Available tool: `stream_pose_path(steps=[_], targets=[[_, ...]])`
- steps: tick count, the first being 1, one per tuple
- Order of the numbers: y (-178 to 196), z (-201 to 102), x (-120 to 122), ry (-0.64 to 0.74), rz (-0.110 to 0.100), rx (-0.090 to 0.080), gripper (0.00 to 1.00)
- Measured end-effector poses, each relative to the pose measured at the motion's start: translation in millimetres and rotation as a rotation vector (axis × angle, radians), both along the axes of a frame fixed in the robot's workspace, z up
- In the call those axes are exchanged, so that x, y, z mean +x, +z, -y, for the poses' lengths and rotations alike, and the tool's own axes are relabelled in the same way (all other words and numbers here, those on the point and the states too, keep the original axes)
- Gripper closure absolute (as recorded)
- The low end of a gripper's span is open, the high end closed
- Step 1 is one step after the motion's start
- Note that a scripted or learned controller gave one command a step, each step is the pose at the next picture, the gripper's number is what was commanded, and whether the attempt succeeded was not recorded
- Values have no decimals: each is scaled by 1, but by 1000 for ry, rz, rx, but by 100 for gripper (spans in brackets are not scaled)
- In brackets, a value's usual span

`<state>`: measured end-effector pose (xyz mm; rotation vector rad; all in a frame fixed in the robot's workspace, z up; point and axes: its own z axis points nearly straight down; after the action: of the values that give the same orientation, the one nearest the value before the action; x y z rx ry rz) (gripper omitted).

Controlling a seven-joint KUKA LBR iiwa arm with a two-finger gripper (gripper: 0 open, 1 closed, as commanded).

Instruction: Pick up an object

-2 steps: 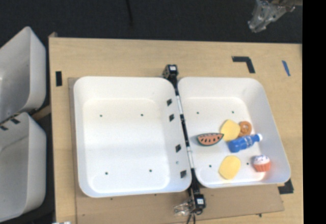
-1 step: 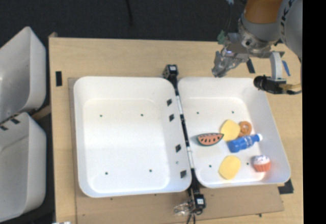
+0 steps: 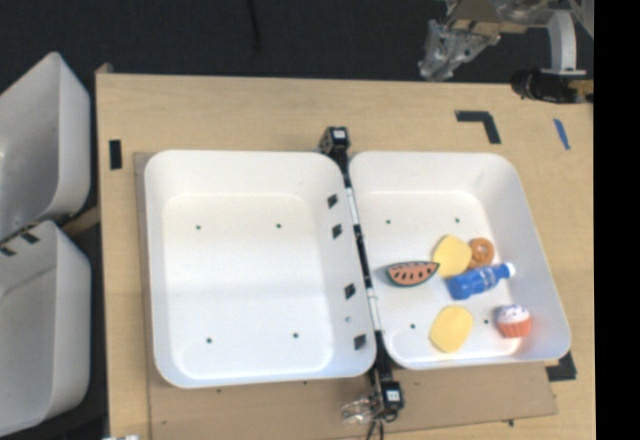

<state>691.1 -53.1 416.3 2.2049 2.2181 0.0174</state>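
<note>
The right bin [image 3: 500, 178] holds several small objects near its front right: a watermelon slice [image 3: 413, 274], two yellow pieces [image 3: 452, 254] [image 3: 451, 328], an orange ring [image 3: 482, 251], a blue bottle [image 3: 478, 280] and a red-and-white cup-like item [image 3: 514, 321]. My gripper [image 3: 446, 53] hangs high above the bench's far edge, well behind the right bin, with nothing seen between its fingers. The fingers are too small and blurred to read.
The left bin [image 3: 170, 228] sits beside the right one, joined by a black-clipped divider [image 3: 352, 248]. White containers [image 3: 35, 148] stand off the bench at the far left. Black tape marks [image 3: 480, 123] lie on the wooden bench behind the right bin.
</note>
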Motion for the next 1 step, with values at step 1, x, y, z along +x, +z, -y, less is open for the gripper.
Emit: stream_pose_path(steps=[1], targets=[[146, -4, -2, -1, 4, -1, 100]])
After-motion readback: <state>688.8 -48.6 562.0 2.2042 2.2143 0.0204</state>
